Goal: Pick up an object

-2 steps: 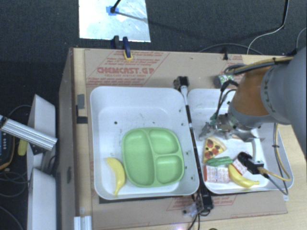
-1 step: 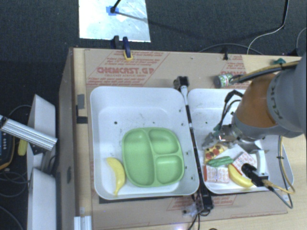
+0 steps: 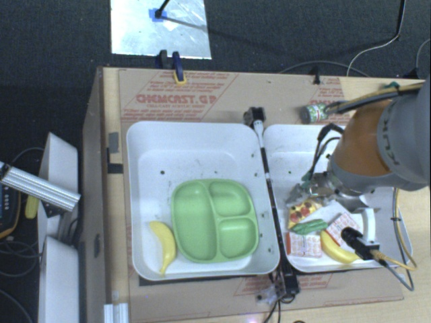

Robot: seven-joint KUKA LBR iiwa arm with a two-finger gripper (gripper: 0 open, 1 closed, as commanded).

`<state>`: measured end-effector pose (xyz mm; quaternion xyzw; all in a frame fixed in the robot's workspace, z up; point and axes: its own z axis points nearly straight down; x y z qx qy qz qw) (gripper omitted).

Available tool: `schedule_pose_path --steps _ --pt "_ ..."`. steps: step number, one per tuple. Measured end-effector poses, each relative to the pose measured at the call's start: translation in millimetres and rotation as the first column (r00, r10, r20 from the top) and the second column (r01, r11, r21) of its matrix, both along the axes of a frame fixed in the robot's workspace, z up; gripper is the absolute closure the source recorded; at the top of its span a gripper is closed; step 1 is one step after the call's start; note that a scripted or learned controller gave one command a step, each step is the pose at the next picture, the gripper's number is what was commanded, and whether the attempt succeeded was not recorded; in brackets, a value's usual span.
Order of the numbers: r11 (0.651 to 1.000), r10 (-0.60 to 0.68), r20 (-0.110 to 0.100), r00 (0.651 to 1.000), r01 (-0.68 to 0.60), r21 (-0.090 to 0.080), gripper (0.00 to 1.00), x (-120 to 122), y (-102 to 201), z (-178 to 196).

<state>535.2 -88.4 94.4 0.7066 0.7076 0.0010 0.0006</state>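
Observation:
My gripper [image 3: 306, 192] hangs low over the right bin [image 3: 289, 140], near its left-middle part. Just below it lie a red and yellow toy food piece [image 3: 303, 211] and a green pod-shaped thing [image 3: 308, 227]. A yellow banana [image 3: 335, 249] and a white and red box [image 3: 304, 246] lie at that bin's front. Another white and red packet [image 3: 345, 221] lies right of the green pod. I see nothing clearly between the gripper's fingers. The grey arm with its orange band [image 3: 360, 143] covers the right bin's right side.
The left bin [image 3: 188, 140] holds a green divided plate [image 3: 214, 219] and a second yellow banana [image 3: 163, 245] at its front left. A small can [image 3: 316, 112] lies on the cardboard behind the right bin. A black divider [image 3: 264, 173] runs between the bins.

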Motion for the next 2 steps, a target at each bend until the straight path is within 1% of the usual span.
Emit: schedule_pose_path --steps 1,2 --pt "1.000 0.002 0.003 1.000 -0.002 -0.001 1.00 -13 23 130" --pt "1.000 0.002 -0.001 1.000 -0.002 0.001 1.00 -10 99 120"
